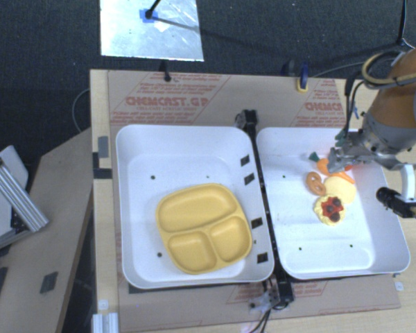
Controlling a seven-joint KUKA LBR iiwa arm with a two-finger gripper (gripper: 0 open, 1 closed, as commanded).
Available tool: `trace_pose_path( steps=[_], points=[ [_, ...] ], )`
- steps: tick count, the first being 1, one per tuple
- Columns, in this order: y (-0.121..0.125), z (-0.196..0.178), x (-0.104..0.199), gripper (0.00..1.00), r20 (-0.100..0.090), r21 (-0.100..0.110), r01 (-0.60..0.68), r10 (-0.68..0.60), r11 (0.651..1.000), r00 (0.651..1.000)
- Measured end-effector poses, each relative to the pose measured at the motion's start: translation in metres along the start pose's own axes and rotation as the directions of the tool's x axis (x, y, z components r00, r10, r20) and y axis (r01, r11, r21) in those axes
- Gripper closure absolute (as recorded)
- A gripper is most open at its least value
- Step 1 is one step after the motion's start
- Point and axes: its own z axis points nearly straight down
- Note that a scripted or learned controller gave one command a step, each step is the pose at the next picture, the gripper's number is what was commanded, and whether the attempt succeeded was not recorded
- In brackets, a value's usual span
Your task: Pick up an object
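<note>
Yellow divided tray in left bin; fingers, state unclear, over orange toy food.

Even, fairly bright overhead light; no hard shadows. Both white bins read near blown-out, floors almost textureless. Soft grey shading along the inner walls, darkest on the wall far from the gripper. Small soft shadow directly under the gripper. Reflective sheet, well away from the gripper toward the top of the view, shows mottled glare. Dark floor around the bench is grainy, underexposed. Overall low resolution, slight softness; small items just below the gripper smear into colour blobs. Arm edges slightly blurred.
</note>
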Motion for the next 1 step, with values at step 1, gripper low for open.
trace_pose_path(
  steps=[1],
  points=[
    [0.0025,-0.0588,0.0092,1.00,0.000,0.001,0.001,-0.001,1.000,1.000]
  ],
)
